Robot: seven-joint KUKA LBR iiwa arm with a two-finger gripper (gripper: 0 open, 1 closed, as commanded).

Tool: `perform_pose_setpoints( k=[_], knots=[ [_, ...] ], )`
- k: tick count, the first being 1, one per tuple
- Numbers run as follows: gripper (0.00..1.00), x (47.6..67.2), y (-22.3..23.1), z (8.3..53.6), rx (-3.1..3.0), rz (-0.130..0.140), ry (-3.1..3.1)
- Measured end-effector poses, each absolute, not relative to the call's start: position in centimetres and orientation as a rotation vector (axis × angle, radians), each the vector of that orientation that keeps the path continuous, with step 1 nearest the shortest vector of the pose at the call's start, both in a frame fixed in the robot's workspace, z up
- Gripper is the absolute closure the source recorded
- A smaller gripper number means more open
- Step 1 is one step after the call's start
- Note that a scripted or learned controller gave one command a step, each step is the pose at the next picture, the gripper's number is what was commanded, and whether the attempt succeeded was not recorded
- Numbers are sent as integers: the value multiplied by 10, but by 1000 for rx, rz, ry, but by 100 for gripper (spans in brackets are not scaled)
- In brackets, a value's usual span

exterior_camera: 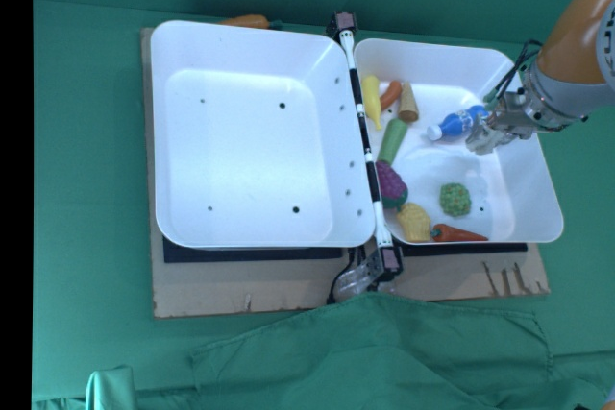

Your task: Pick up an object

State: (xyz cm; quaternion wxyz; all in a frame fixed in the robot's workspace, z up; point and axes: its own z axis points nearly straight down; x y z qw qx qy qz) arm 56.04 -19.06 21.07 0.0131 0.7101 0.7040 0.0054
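Note:
My gripper (pixel 483 137) hangs over the right bin (pixel 533 197), near the middle of its far half. A blue bottle (pixel 459 123) with a white cap lies slanted right at its left side, its blue end against the gripper; whether it is gripped I cannot tell. Other toys lie in this bin: a yellow piece (pixel 371 98), an orange carrot (pixel 389 94), a tan cone (pixel 409 103), a green cucumber (pixel 392 141), purple grapes (pixel 389 182), a yellow lump (pixel 414 222), a green knobbly ball (pixel 455 199) and another carrot (pixel 459 233).
The left bin (pixel 250 144) stands beside it, parted by a white-and-black divider bar (pixel 362 134). An orange object (pixel 246 20) lies behind the left bin's far rim. Green cloth (pixel 384 350) bunches at the bench's front.

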Motion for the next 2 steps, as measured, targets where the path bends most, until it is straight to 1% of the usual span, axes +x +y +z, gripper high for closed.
perform_pose_setpoints(
  k=[1, 2],
  knots=[
    [100, 654, -186, 189, 2212, 7, 2216],
    [100, 651, -189, 203, 2217, 3, 2206]
  ],
)
